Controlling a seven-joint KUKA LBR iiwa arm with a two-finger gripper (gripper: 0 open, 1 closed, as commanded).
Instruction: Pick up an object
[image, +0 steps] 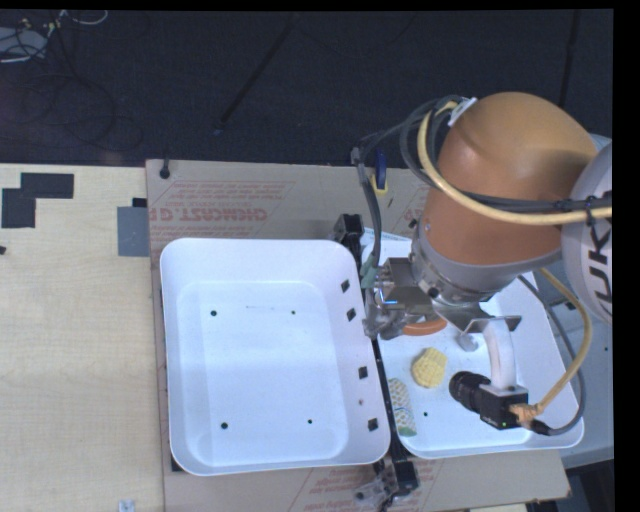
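My gripper (392, 312) hangs low over the left side of the right bin (560, 420), close to the wall between the two bins. The big orange and grey wrist hides most of it. A yellow ridged corn-like object (430, 367) lies on the bin floor just below and right of the gripper. An orange object (430, 326) peeks out from under the wrist, right beside the gripper. A pale patterned object (400, 403) rests against the bin's left wall nearer the front.
The left bin (190, 270) stands beside the right one, their walls touching. A white bracket (500, 352) and a black cylinder with an orange plug (488, 397), fed by a yellow cable, hang from the wrist over the right bin's front.
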